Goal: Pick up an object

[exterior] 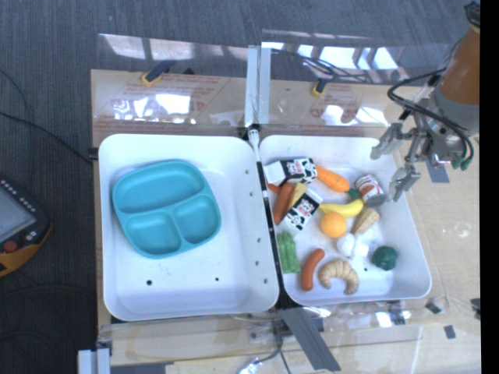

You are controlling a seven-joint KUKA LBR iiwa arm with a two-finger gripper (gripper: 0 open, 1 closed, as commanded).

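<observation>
Grey gripper hovering over the right bin's far right corner, fingers spread wide apart, nothing between them. Just left of the near fingertip: a red-and-white can. Nearby, banana, orange, carrot, croissant. Teal divided plate alone in the left bin.

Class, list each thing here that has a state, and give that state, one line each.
Gripper: open, holding nothing, above right bin's far edge.
Blue tray: lying flat in left bin, nothing in its compartments.
Right bin: holding toy food.
Croissant: lying loose, untouched.
</observation>
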